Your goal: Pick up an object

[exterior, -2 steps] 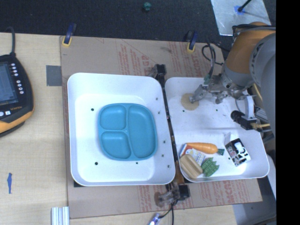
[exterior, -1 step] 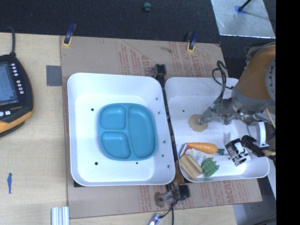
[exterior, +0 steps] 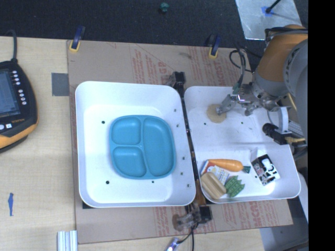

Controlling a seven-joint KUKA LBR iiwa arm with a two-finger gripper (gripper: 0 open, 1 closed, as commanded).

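Gripper [exterior: 230, 104] hovering low in right bin [exterior: 246, 135], far end, fingers looking splayed apart, gripping nothing. Tan round piece [exterior: 216, 114] sitting just beside fingertips, at 8 o'clock, touching or nearly, can't tell which. I'm judging short shift toward 8 o'clock needed. Carrot [exterior: 229, 164] lying well apart at 6 o'clock.

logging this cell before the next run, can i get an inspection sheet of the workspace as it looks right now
surface: wooden bench under a cardboard sheet, bearing the left bin and right bin
job's things: in the right bin, a tan round piece near the gripper; carrot, wood block, green piece and black-and-white item along its near edge
clutter: blue divided plate in the left bin
grippers: gripper low over the right bin, beside the tan piece; grip not discernible
cables: black cable looping at the wrist
surroundings: teach pendant at left, clamps on the cardboard's far edge
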